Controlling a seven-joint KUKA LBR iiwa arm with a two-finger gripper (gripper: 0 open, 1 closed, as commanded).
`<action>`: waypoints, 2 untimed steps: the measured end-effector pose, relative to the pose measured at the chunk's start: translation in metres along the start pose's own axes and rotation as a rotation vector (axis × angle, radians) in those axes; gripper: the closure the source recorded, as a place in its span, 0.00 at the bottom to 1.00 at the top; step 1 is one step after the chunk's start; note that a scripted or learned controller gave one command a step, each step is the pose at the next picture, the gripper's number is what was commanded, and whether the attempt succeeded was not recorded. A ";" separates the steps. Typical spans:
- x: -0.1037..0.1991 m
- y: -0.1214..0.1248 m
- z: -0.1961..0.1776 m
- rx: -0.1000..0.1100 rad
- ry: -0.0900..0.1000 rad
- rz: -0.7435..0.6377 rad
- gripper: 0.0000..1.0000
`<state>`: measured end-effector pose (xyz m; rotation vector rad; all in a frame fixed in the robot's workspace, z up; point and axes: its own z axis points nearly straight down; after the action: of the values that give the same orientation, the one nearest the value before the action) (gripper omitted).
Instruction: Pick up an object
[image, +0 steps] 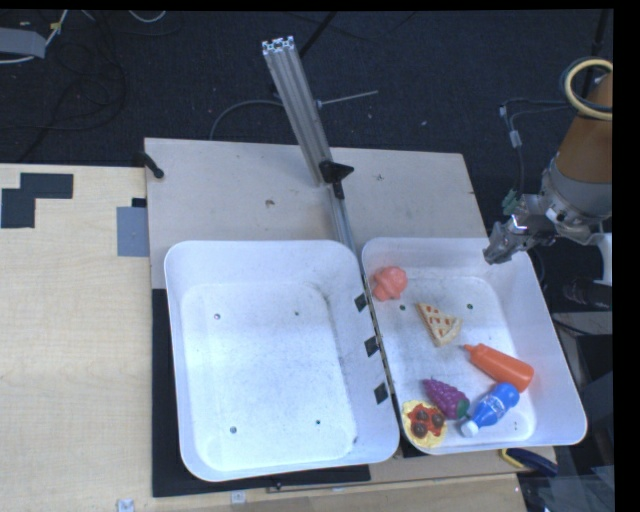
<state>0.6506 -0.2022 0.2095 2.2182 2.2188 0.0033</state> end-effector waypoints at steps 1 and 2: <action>0.001 0.002 -0.042 0.001 0.001 0.000 1.00; 0.054 -0.020 -0.043 0.004 0.002 -0.003 1.00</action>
<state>0.6308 -0.1477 0.2523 2.2182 2.2255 0.0009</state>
